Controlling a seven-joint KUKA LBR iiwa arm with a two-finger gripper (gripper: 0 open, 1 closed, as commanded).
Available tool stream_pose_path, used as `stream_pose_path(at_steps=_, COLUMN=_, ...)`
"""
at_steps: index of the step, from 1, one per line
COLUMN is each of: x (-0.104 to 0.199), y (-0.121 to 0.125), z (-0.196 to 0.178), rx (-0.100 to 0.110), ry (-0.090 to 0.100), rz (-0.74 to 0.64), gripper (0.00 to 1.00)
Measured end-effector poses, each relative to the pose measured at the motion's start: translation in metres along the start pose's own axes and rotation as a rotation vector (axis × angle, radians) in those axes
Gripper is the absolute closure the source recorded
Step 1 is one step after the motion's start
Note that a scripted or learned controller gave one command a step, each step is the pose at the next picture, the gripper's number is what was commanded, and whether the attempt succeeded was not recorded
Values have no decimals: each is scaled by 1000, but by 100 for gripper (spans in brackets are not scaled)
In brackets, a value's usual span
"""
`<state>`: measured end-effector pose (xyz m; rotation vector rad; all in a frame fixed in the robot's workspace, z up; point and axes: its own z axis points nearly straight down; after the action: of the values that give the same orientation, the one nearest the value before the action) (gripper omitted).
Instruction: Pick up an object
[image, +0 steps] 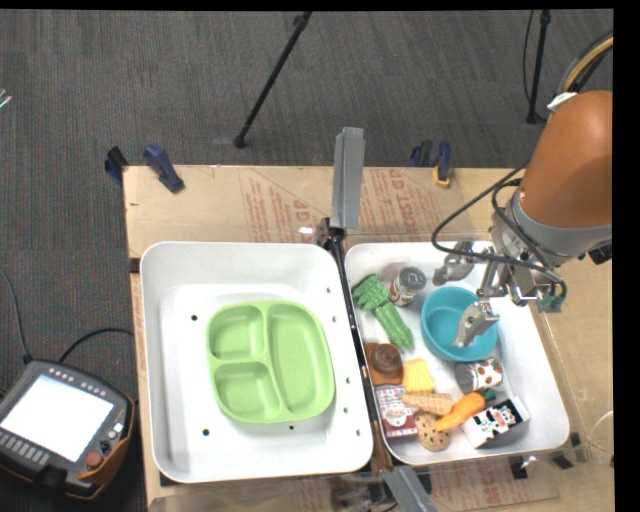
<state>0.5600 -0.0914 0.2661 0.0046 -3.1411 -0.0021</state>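
Gripper (474, 326) over blue bowl (446, 322) (right bin (545, 385)); nothing held

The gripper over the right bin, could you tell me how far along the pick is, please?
Done: the gripper is over the right bin, at the blue bowl. In hand: nothing visibly lifted. Left: the whole pick; the carrot, the green toy and the rest lie in the bin.

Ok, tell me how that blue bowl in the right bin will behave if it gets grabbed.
The blue bowl looks like thin plastic, so probably light and stiff. Its smooth, curved wall may slip from the gripper poised over it. Pinched at one rim, it could tilt toward the toys crowded alongside.
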Motion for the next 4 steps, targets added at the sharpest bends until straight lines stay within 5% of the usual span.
stream_pose_path(at_steps=1, x=60, y=-12, z=166, rx=-3, ry=11, rz=-61, gripper=0)
stream_pose_path(at_steps=2, x=9, y=4, z=179, rx=2, ry=-2, rz=-115, gripper=0)
stream_pose_path(at_steps=3, x=9, y=5, z=169, rx=2, ry=-1, rz=-122, gripper=100)
stream_pose_path(at_steps=4, x=9, y=6, z=169, rx=2, ry=-1, rz=-122, gripper=0)
